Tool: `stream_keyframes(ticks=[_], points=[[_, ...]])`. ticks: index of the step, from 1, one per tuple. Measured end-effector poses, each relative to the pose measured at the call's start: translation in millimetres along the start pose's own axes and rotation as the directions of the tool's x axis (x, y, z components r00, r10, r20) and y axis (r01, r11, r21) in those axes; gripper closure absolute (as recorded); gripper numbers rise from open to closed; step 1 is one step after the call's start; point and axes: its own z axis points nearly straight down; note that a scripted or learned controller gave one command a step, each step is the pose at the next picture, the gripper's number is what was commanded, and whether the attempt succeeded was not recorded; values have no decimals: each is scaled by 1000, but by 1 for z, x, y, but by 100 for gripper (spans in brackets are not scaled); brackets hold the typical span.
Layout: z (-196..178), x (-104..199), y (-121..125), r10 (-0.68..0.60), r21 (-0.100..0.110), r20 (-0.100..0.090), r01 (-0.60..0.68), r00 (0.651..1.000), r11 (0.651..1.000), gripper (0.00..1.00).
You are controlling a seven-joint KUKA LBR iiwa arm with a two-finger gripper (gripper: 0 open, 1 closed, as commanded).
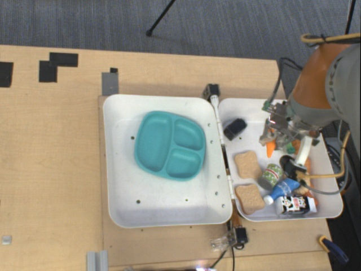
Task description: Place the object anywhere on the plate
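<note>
One carrot (271, 148) standing upright.

Bright, even overhead light; soft shadows, slight blur.

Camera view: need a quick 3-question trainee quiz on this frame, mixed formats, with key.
1. True or false: the teal plate lies in the left bin.
2. Multiple choice: the tool is above which bin? A) left bin B) right bin C) neither.
3. Fill in: the plate has ___ compartments.

Key:
1. True.
2. B; it hangs over the clutter near the orange carrot-like piece.
3. Three, none with anything in it.
</note>
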Motion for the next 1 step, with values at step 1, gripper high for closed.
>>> stream_keyframes(ticks=[1], points=[[0, 0, 0, 0, 0, 0, 0, 1000, 1000, 0]])
